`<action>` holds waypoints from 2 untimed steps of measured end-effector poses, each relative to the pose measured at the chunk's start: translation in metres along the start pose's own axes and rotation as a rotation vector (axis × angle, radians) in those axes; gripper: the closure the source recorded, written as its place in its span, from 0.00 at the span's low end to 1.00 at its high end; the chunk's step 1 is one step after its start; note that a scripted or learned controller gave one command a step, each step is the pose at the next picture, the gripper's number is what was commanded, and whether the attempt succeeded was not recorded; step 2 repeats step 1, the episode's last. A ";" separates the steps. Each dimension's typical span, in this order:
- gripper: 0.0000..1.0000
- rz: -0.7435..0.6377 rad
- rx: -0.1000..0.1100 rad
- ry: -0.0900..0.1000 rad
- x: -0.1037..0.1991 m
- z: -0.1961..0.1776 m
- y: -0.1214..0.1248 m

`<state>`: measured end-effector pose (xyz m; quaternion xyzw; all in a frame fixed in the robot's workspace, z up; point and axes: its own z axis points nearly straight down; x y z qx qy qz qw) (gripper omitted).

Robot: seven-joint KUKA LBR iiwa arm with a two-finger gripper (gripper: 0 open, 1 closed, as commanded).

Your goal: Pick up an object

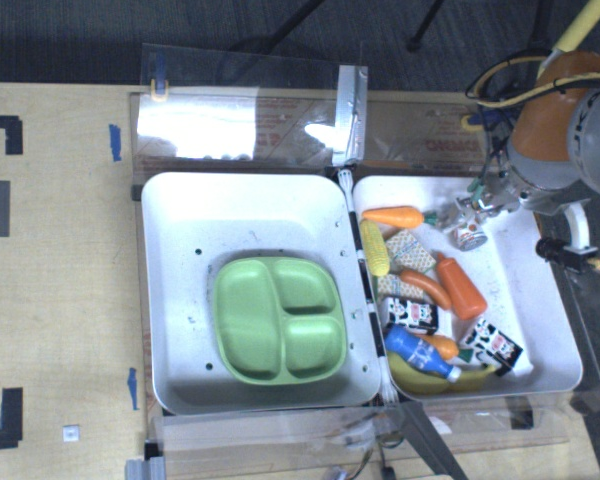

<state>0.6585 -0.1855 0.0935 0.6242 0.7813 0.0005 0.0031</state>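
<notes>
**STEP IN HAND: APPROACH, NOTHING LIFTED YET**

Position of tool: two-finger metal gripper low over the far part of the right shallow white plastic bin, just beside the tip of the orange plastic carrot. Spread or pressed together: cannot tell at this slant. Nothing visibly pinched.

Position of candidates: all in the right bin.
- Carrot at the far side, nearest the tool.
- Yellow plastic corn cob along the left wall.
- Orange oblong toy in the middle.
- Blue plastic bottle lying on the yellow plastic banana at the near side.

Left shallow white plastic bin: holds a green divided plastic plate.

Judged stage: early, selection and descent.

Next move, as a judgement: centre over one item, preferably the carrot, align across its narrow width, lower, close, lift. Beware crowding among neighbouring toys.
</notes>
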 end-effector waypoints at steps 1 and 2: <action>1.00 0.241 0.006 0.003 0.060 -0.115 0.024; 1.00 0.241 0.006 0.003 0.060 -0.115 0.024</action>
